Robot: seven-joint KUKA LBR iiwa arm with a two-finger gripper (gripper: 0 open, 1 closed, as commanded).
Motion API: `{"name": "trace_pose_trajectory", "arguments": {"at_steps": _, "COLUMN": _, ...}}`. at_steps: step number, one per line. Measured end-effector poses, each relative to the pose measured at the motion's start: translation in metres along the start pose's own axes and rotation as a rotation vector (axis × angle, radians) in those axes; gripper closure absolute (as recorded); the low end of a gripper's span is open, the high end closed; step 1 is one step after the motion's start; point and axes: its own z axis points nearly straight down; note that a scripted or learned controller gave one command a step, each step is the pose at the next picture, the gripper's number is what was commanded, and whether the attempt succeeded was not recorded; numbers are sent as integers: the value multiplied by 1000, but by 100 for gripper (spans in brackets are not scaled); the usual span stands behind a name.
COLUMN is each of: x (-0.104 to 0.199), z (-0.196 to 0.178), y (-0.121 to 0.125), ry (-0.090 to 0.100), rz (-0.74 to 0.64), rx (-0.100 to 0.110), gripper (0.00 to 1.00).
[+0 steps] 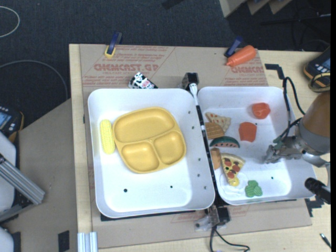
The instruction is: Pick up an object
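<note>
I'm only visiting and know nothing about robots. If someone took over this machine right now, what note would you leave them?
Gripper: low in the right bin, by its right wall, nothing seen between its fingers.
Right bin's toys: red ball, red block, pizza slice, watermelon slice, green piece.
Left bin: yellow divided plate, corn cob.
Done: nothing lifted.
Left: grasp one object and raise it.

The arm shows an orange band above a grey wrist; thin black cables run to the small, dark metal gripper.
</note>
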Motion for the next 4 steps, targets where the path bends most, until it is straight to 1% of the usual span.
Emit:
{"name": "trace_pose_trajectory", "arguments": {"at_steps": 2, "x": 6, "z": -121, "y": 16, "ry": -3, "rz": -3, "rx": -8, "gripper": 100}}
{"name": "trace_pose_trajectory", "arguments": {"at_steps": 3, "x": 6, "z": -130, "y": 17, "ry": -2, "rz": -3, "rx": -3, "gripper": 100}}
{"name": "trace_pose_trajectory", "arguments": {"at_steps": 4, "x": 62, "z": -141, "y": 24, "ry": 1, "rz": -8, "rx": -1, "gripper": 100}}
